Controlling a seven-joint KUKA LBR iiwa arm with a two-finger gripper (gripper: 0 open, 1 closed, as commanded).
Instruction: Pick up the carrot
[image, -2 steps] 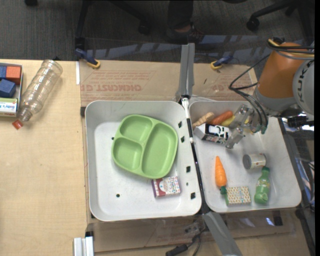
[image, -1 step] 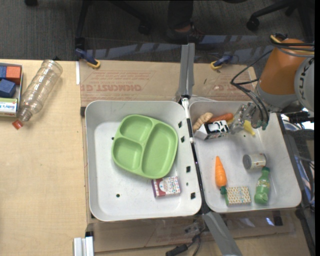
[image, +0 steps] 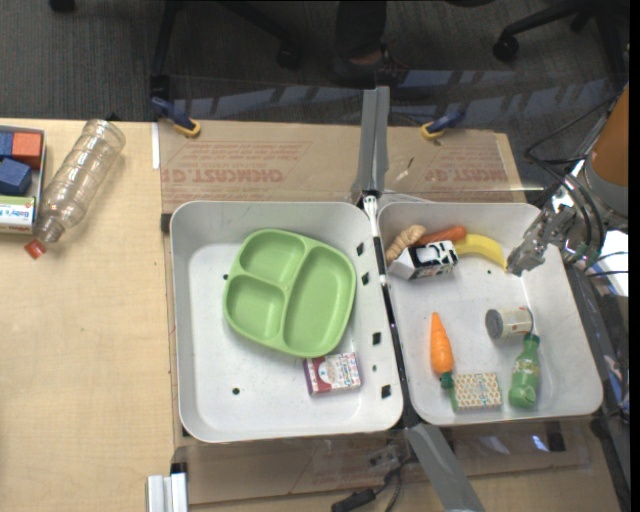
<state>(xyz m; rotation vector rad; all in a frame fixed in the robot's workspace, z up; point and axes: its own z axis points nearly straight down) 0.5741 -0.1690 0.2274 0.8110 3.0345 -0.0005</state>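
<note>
The carrot (image: 440, 344), orange with a small green top, lies lengthwise in the lower middle of the right bin (image: 575, 300). My gripper (image: 524, 255) hangs over the bin's upper right part, well up and to the right of the carrot. Its metal fingers point down and left, and nothing shows between them.
The right bin also holds a banana (image: 484, 247), a black-and-white toy car (image: 430, 259), a ginger-like root (image: 405, 240), a small can (image: 509, 322), a green bottle (image: 524, 373) and a patterned box (image: 476, 391). The left bin (image: 195, 330) holds a green divided plate (image: 291, 292) and a small red packet (image: 332, 374).
</note>
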